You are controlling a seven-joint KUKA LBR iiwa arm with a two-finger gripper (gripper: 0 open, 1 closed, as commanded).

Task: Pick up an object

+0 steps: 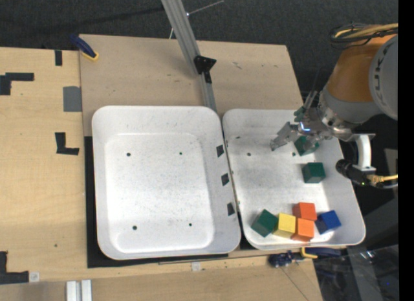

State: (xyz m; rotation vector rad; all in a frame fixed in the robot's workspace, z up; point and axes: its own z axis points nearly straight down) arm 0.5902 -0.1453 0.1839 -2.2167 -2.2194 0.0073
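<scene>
Spread apart, the gripper's [292, 139] two grey fingers hang over the far part of the right bin [259, 164], one reaching toward the bin's middle and the other angled down beside a small green block [303, 145] that shows just under the wrist. Whether that block sits between the fingers or only below them is hard to tell from this slant; nothing is clearly clasped. The arm [362, 79] behind is grey with an orange band and comes in over the bin's right edge.

Both bins are shallow, white, rounded at the corners and finely speckled; the left bin [110, 183] shows four small dark dots on its floor. They stand side by side on a pale wooden bench [39, 183].

A dark green cube [314, 172] lies near the right bin's right edge, just nearer the camera than the gripper and apart from it. Along the bin's near edge a cluster of hard-edged blocks sits well apart from the gripper: a green cube [263, 222] at the left end, then a yellow cube [285, 224], two orange cubes [304, 219] touching one another, and a blue cube [329, 220] at the right end
</scene>
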